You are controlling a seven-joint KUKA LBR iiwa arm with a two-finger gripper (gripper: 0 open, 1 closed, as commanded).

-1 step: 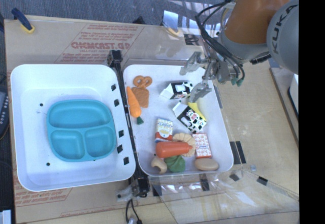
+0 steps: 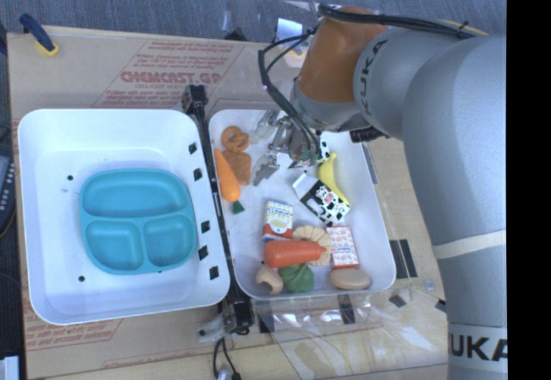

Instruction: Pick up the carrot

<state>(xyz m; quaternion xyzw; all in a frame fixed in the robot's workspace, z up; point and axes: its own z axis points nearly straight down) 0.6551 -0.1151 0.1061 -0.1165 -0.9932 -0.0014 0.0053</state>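
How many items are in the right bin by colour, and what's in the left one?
Right bin:
Orange: 2, the carrot and a long red-orange piece
Yellow: 1, banana
Green: 1, piece
Brown or tan: 4
Printed cartons: 3
Left bin:
Blue: 1, divided plate
Total: 12
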